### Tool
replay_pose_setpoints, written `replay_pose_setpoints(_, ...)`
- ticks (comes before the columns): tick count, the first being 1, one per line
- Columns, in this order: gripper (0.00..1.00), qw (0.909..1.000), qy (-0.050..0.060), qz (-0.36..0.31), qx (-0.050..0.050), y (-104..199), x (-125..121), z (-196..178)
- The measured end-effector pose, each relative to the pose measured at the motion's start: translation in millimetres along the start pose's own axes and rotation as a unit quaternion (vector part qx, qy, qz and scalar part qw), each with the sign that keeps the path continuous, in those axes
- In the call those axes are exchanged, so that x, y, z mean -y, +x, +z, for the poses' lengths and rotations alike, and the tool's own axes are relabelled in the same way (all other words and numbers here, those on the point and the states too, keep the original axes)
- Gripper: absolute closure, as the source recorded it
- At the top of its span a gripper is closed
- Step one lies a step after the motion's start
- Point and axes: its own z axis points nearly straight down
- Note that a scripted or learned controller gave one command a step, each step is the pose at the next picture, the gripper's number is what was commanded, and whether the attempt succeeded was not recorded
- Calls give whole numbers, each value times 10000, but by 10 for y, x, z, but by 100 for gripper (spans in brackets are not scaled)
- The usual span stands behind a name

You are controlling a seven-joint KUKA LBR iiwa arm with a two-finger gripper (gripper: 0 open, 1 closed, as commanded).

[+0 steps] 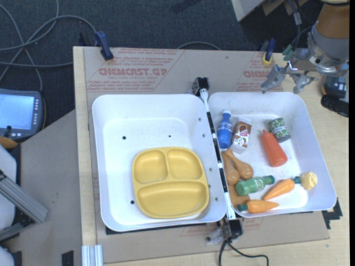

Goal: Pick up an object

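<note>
hand (pixel 287 80) fingers apart, holding nothing, above far rim of right bin (pixel 319 143); red bottle (pixel 273 148) inside bin, well apart from hand.

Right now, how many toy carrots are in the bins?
2. One carrot lies near the front of the right bin, beside the green bottle. The other carrot lies just in front of it, by the front rim. None look hidden.

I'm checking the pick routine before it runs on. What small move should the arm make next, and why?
Probably bring the gripper forward and down toward the orange bottle. The gripper hangs above the far rim of the right bin with nothing in it, and the bottle lies close by with some room around it.
</note>
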Motion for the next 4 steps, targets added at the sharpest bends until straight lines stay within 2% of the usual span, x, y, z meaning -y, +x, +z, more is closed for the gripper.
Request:
replay_pose_setpoints(1,0,10000,38,20,-5,-450,341,808)
replay_pose_setpoints(2,0,10000,51,8,-12,-537,379,1807)
replay_pose_setpoints(3,100,10000,-15,5,5,-540,342,1629)
replay_pose_setpoints(4,100,10000,-19,-27,4,124,53,1742)
